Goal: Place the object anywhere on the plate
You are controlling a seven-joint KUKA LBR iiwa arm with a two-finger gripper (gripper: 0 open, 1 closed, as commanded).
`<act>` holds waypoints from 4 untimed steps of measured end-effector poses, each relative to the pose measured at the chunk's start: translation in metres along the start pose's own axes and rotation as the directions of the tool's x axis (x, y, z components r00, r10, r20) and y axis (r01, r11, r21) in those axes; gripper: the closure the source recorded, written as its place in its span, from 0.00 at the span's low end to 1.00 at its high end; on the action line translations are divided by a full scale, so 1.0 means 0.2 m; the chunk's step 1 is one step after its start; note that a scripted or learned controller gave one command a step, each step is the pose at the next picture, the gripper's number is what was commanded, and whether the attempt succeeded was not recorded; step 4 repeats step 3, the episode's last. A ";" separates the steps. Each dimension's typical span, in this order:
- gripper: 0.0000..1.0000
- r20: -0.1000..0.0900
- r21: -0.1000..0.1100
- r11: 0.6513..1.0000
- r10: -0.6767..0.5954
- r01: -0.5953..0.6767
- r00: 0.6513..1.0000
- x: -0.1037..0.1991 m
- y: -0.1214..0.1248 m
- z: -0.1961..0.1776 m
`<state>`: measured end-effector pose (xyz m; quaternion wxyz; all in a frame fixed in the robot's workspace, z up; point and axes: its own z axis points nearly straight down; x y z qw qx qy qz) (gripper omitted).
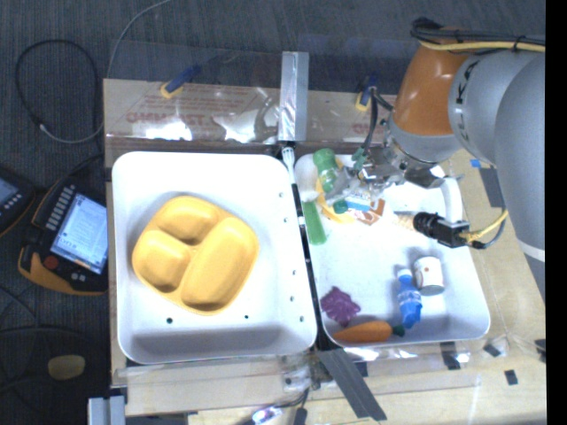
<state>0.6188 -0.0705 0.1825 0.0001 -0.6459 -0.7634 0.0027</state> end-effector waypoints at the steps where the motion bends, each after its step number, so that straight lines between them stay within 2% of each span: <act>1: 1.00 -0.004 -0.003 0.957 -0.290 0.290 0.957 0.44 -0.11 0.00; 2: 1.00 -0.003 -0.003 0.973 -0.231 0.231 0.973 0.77 -0.12 0.00; 3: 0.00 -0.003 -0.003 0.973 -0.231 0.231 0.973 0.77 -0.12 0.00; 4: 0.00 -0.003 -0.003 0.973 -0.231 0.231 0.973 0.77 -0.12 0.00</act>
